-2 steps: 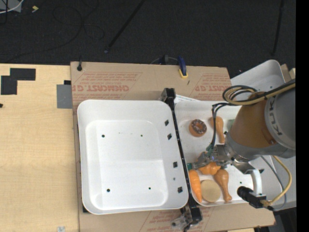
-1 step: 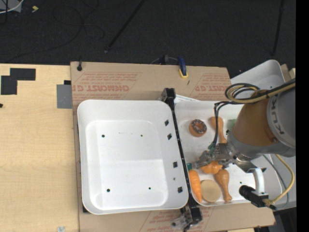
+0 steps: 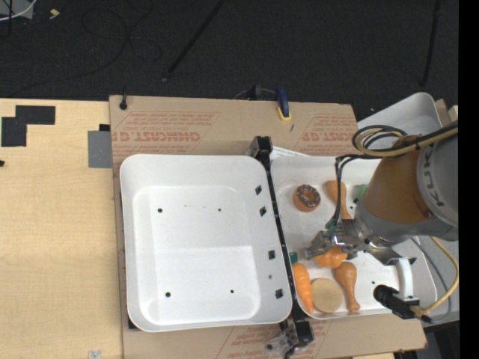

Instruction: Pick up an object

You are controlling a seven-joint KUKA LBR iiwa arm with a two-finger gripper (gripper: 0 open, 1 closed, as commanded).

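Gripper [image 3: 334, 242] low in right bin [image 3: 314, 179], fingers' state can't tell, tips at an orange toy piece [image 3: 330, 259]. Nearby: carrot [image 3: 301, 283], round beige disc [image 3: 325, 295], drumstick [image 3: 347, 280], chocolate donut [image 3: 307, 197]. Left bin [image 3: 193, 239] alongside.

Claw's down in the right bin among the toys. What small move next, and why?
Probably close the claw and lift slightly to test the grasp. It sits low in the right bin, right above the orange piece, with the drumstick and carrot crowded close. I can't tell whether anything is between its fingers yet.
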